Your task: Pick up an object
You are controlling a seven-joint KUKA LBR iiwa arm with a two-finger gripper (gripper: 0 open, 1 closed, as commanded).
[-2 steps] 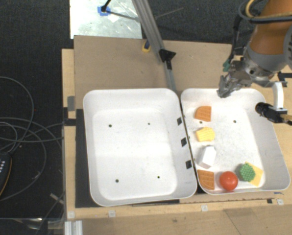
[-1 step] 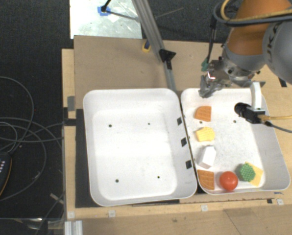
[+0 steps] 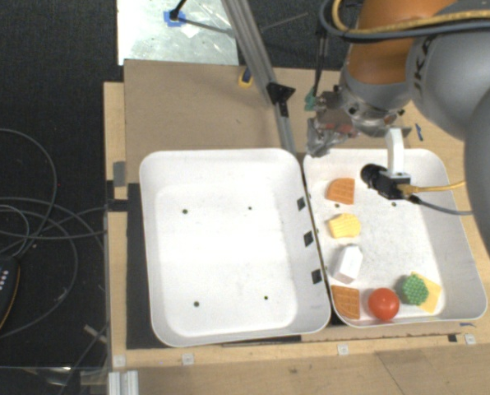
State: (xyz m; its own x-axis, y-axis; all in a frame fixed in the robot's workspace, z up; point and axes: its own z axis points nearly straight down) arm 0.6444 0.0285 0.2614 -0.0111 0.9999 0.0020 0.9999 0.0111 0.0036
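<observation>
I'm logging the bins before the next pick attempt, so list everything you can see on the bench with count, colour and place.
Bins: 2, white, side by side on the bench; left bin, right bin.
Orange wedge: 1, orange, upper part of right bin.
Yellow piece: 1, pale yellow, just below the orange wedge.
White block: 1, white, below the yellow piece.
Waffle-patterned piece: 1, orange, near front left corner of right bin.
Red ball: 1, red, front of right bin.
Green object: 1, green, resting on a yellow piece, right of the red ball.
Arm: 1, grey with orange band, reaching in from the right.
Gripper: 1, above the right bin's back left corner.
</observation>
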